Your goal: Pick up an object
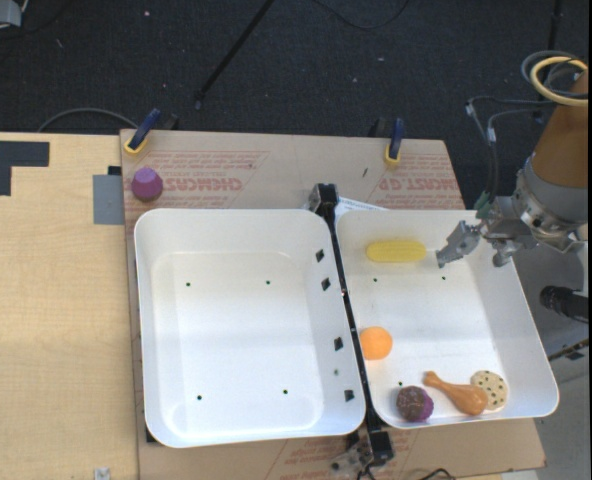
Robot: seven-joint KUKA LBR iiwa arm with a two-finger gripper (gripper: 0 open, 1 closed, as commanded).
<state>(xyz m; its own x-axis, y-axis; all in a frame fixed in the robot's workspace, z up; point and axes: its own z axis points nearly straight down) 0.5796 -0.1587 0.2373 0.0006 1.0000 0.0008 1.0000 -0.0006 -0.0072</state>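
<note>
Five toys lie in the right bin (536, 368): a yellow corn cob (395, 252) near the far wall, an orange ball (376, 343), and a purple ball (414, 403), drumstick (454, 392) and cookie (489, 389) near the front. Gripper (473, 247) hovers right of the corn, fingers spread, holding nothing.
</note>
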